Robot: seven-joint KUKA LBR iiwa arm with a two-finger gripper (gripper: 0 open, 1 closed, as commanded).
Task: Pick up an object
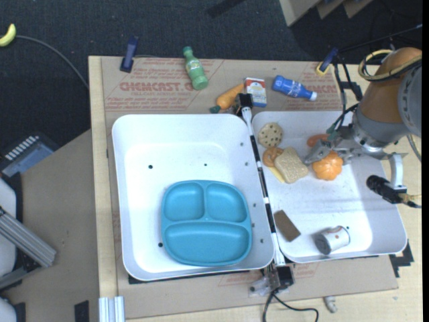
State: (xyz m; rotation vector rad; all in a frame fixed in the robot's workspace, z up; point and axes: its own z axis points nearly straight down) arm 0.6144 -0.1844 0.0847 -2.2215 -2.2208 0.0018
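Note:
My gripper (328,157) is down in the right bin (375,240), at its far side, and it stands open. An orange fruit (327,169) lies directly under it, with one finger (312,158) to the fruit's left and the other to its upper right; nothing is lifted. A slice of toast (291,166) lies just left of the fruit, beside a small orange piece (271,156). A round cookie (270,135) sits further back. Another orange-red piece (316,140) lies behind the gripper, partly hidden by it.
A brown block (287,225) and a silver can (333,239) lie near the right bin's front. The left bin (134,153) holds a blue divided plate (206,222). Behind the bins lie a green bottle (195,68), a blue bottle (293,88), a small carton (255,92) and a carrot (230,96).

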